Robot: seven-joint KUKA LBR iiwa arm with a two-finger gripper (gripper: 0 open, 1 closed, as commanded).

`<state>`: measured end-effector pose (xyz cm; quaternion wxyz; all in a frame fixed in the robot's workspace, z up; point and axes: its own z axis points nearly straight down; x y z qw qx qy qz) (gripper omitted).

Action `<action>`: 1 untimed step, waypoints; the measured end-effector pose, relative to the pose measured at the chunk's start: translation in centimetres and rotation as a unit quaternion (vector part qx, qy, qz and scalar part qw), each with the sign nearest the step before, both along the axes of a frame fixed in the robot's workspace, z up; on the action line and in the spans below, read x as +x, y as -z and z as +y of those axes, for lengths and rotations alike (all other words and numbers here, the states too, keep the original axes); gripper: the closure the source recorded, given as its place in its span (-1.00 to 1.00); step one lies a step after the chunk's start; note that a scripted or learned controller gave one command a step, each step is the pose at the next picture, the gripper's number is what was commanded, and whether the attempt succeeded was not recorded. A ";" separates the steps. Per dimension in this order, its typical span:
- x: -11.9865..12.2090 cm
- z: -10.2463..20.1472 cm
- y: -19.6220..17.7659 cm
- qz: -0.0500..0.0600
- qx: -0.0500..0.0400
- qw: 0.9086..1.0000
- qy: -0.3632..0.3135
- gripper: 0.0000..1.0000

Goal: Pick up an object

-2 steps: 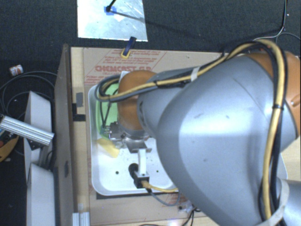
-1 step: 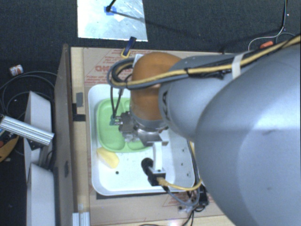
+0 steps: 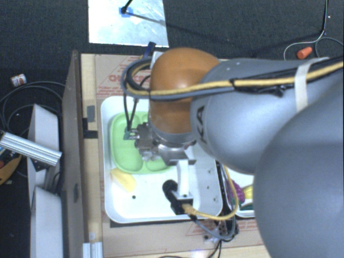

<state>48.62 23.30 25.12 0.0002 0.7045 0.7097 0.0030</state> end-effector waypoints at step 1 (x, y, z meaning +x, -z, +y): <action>0.0 -0.1 0.4 0.002 -0.002 1.000 0.001 -1.00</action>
